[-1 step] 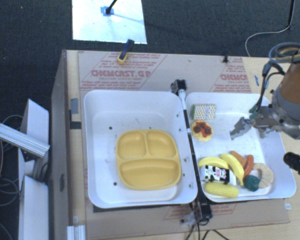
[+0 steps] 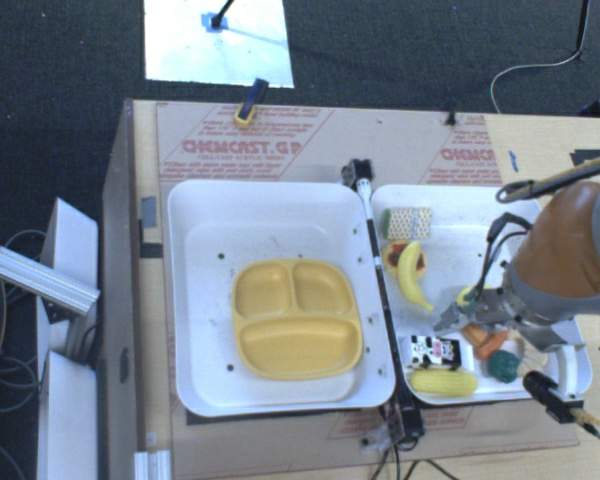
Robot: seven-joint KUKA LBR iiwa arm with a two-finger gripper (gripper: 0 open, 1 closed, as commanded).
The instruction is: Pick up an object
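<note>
- The tool [image 2: 467, 313] hangs low in the right bin [image 2: 450, 200], at the frame's lower right; whether it is open or closed cannot be told.
- Beside it lie an orange piece [image 2: 492, 344] and a green piece [image 2: 503, 367].
- A banana [image 2: 412, 275] lies left of the tool.
- A yellow divided plate [image 2: 297, 318] sits in the left bin [image 2: 210, 268].

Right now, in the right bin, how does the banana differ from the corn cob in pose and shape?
The banana is curved, while the corn cob is straight. The banana lies along the bin's length near the middle, while the corn cob lies crosswise against the near wall. The banana lies beside a red item, while the corn cob sits just below a black-and-white item. Both are yellow and lie flat.
</note>
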